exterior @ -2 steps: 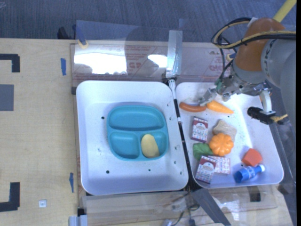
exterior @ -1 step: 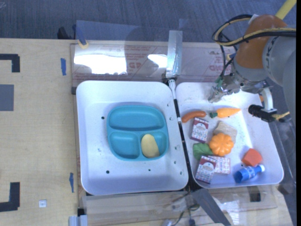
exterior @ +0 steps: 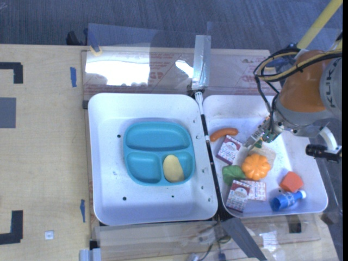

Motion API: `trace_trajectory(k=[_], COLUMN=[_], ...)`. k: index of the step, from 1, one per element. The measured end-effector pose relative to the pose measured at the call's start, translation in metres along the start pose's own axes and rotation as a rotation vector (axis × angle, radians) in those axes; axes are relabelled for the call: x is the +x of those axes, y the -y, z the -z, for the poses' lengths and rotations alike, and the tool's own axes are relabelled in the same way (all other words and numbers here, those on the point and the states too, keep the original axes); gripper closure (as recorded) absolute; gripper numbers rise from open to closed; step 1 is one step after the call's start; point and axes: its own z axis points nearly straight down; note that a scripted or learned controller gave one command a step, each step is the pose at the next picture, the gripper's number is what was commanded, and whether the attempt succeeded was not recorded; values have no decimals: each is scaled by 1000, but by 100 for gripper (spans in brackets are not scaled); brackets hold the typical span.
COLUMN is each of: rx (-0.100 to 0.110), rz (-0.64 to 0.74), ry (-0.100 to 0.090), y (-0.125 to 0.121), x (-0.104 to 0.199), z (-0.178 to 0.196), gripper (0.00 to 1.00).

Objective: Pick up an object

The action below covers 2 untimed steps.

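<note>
Two white bins [exterior: 103, 145] [exterior: 312, 162]; one blue tray [exterior: 157, 137]; two cartons [exterior: 229, 149] [exterior: 246, 193].

Orange pumpkin [exterior: 256, 166] mid right bin, green piece [exterior: 232, 172] touching its left side, orange sausage [exterior: 223, 133] above, two small red-and-white cartons [exterior: 229, 149] [exterior: 245, 193] (flat), orange block [exterior: 292, 181], blue bottle [exterior: 286, 200] lying sideways, yellow lemon [exterior: 173, 168] in teal tray

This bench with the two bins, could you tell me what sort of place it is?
Probably a robotics lab: an arm over two white bins of toy food, such as a pumpkin, with taped marks on the bench.
</note>
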Motion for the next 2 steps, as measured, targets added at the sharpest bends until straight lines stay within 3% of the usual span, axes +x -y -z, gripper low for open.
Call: trace_trajectory(k=[1,2], rx=[-2,0], rz=[-186,102], ry=[0,1], y=[-59,2], x=[-14,-3], z=[-1,0], gripper=[100,100])
